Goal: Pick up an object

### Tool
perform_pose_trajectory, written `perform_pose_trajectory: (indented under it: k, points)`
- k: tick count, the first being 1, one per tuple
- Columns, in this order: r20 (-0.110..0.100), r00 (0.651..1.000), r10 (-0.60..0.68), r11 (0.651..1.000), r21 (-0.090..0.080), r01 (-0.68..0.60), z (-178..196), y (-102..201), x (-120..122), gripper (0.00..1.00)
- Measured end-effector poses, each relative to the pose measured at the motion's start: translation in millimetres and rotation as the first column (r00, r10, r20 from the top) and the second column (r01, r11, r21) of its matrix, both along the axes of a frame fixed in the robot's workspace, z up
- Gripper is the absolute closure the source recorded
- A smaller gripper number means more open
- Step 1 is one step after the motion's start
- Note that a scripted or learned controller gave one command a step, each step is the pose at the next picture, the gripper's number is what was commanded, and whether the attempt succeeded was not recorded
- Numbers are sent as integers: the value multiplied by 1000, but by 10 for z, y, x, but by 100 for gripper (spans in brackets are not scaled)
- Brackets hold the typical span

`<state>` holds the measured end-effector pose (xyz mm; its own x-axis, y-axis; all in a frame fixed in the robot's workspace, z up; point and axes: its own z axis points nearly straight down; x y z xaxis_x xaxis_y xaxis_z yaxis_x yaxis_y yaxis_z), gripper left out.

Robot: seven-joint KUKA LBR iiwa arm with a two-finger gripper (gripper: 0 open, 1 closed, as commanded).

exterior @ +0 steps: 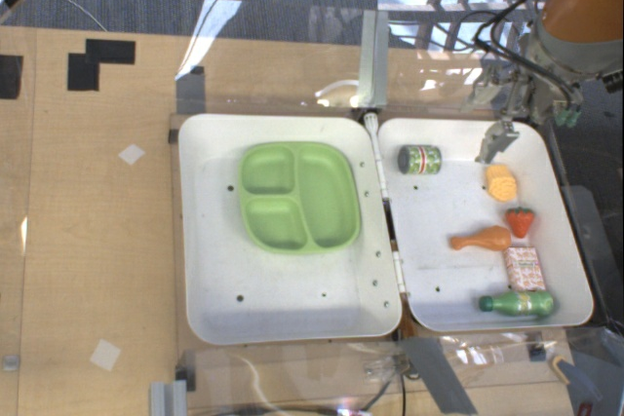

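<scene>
The pincer (497,141) hangs in the upper right of the frame, over the top right corner of the right bin (439,297). Its tip is small and seen at a slant, so I cannot tell how it is set; nothing shows caught in it.

The nearest thing is the round orange cracker (501,182), which lies just below the pincer in the frame, close under its tip and slightly right. It is flat and round, so it has no long axis to line up with; the coming move is, as I judge it, a short drop toward the lower edge of the frame.

Further out, the green can (419,160) lies on its side to the left, its long axis running left to right. The strawberry (522,221) and the drumstick (482,239) sit lower still. The left bin (210,307) holds the green 3-part plate (297,198), well apart.
</scene>
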<state>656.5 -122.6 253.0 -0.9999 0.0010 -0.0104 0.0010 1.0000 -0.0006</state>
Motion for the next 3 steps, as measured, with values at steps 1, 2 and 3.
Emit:
perform_pose_trajectory:
  k: [1, 2, 3]
  points:
    - [-10, 979, -204, 979, -1, 204, -1550, -190, 108, 0]
    - [10, 980, -198, 980, 1, 198, -1404, -172, 156, 100]
    - [6, 897, -442, 897, 6, 442, -447, -41, -142, 100]
